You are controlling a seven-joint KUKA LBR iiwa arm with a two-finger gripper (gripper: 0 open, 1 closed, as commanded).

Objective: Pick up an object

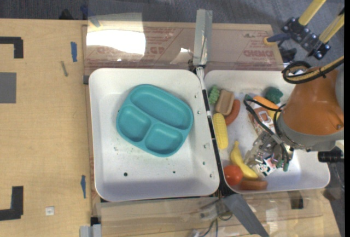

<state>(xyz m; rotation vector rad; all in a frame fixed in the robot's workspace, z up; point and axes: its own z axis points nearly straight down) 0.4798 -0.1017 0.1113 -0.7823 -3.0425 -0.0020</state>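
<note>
Nearest the camera, at the front edge of the right bin (320,178), sit a red tomato (233,174) and a banana (241,162), touching or nearly so, w/ a reddish sausage-like piece (252,184) just in front. They're bunched in that corner, prob. just where loose toy food settles.

The gripper (268,154) is down in the same bin, just right of the banana, tip among small cluttered bits. Can't tell how far the fingers are spread or whether anything sits between them; wiring and clutter hide the tips. Judging by the pose, it's mid grasp attempt on the banana or a neighbour, no lift visible.

Further back along the divider: a corn cob (220,129), then a brown bread-like piece (224,102) on something red, w/ a green item (214,92) beside it. A green leafy toy (273,92) sits at the far side, an orange piece (263,102) next to it.

The left bin (104,137) holds a teal divided plate (156,120), well apart from the arm.

Risk: crowded targets, so the fingers may nudge the banana rather than straddle it.
</note>
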